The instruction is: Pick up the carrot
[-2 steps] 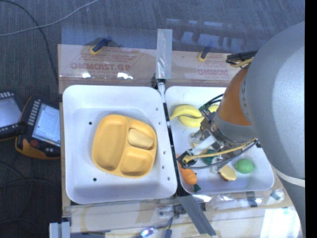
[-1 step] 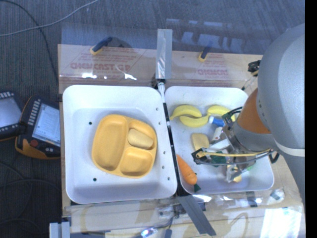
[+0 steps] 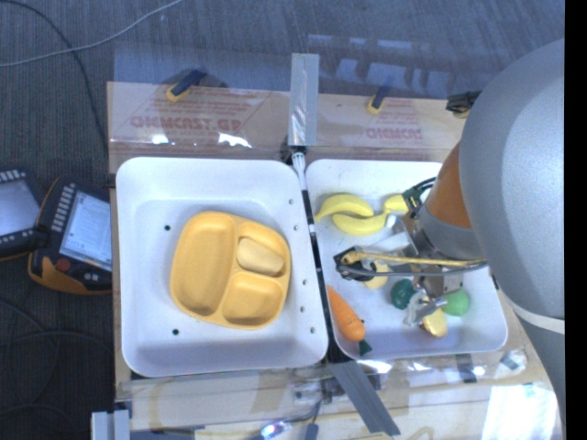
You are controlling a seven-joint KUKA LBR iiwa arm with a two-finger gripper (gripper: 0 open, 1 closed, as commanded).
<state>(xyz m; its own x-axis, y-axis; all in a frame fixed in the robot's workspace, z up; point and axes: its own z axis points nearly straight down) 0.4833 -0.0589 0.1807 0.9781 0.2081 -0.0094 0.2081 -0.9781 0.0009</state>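
The carrot, a smooth orange taper with a green stub, lies at the near left edge of the right bin, its long axis slanting from upper left to lower right. The jaws hang just beyond it, over the bin's middle; spread or pressed together, I cannot tell. Farther back lies a glossy yellow banana. The left bin holds a yellow divided plate.
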